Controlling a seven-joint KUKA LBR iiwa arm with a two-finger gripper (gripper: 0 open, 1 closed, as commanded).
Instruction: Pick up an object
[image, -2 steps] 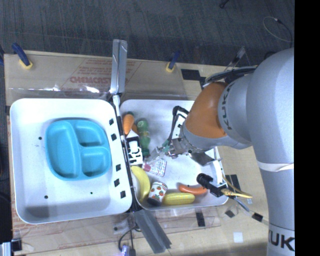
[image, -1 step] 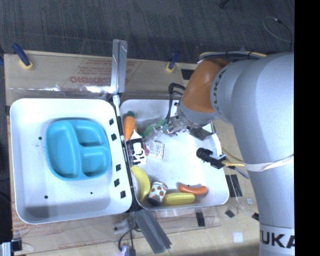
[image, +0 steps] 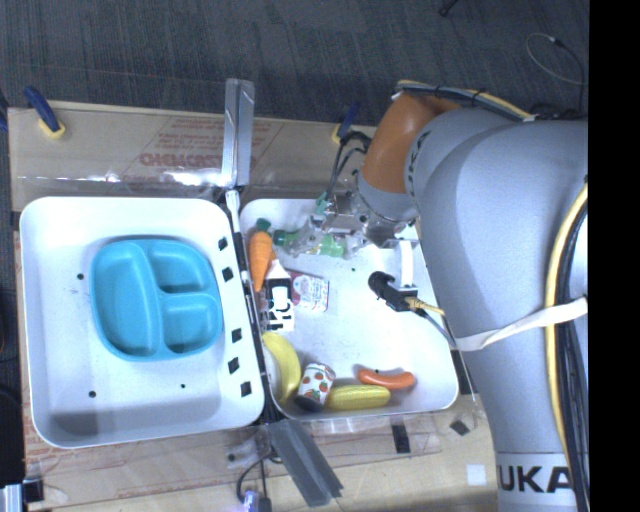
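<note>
your gripper (image: 335, 232) sits low at the right bin's (image: 432, 352) far edge; jaw state unreadable. the carrot (image: 259, 258) lies just left, lengthwise.

Bulky grey arm (image: 500, 250) with smooth rounded casing, an orange band (image: 392, 140) near the wrist, white "UKA" lettering (image: 535, 478) at five o'clock, and a pale strap (image: 520, 325) across it.

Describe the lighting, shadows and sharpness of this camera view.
Camera view: even, soft lighting, with the white bins bright, near washed out; a grey shadow lies in the left bin's lower left corner; the blue divided tray looks crisp; the small toys by the gripper are slightly blurred and hard to identify; the carrot and banana read clearly.
</note>
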